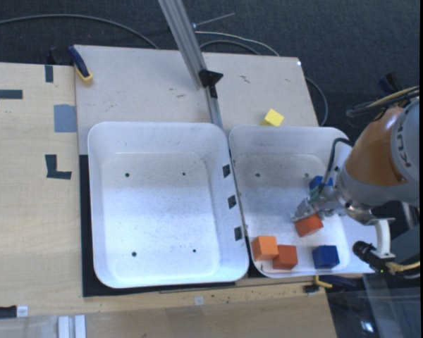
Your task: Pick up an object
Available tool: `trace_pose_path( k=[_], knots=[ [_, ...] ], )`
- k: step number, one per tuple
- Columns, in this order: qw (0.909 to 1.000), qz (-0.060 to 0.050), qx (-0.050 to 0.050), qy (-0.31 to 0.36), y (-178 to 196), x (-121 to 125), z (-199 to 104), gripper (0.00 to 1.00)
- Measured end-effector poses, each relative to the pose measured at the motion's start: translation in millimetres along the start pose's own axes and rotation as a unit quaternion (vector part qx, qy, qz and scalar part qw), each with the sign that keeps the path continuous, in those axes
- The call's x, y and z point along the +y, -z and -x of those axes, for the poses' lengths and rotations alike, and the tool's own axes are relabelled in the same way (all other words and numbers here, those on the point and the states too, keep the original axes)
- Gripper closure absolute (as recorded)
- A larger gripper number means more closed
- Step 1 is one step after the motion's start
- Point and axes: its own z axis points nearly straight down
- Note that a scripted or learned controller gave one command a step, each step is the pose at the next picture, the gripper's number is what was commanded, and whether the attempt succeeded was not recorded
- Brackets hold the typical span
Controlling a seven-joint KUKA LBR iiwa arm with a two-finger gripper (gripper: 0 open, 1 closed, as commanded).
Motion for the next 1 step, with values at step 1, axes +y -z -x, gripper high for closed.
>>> trace_pose_path(
  k=[1],
  knots=[
    [1.0,0.004,0.001,0.004,94.6,-15.3,-89.1,1.0]
  ],
)
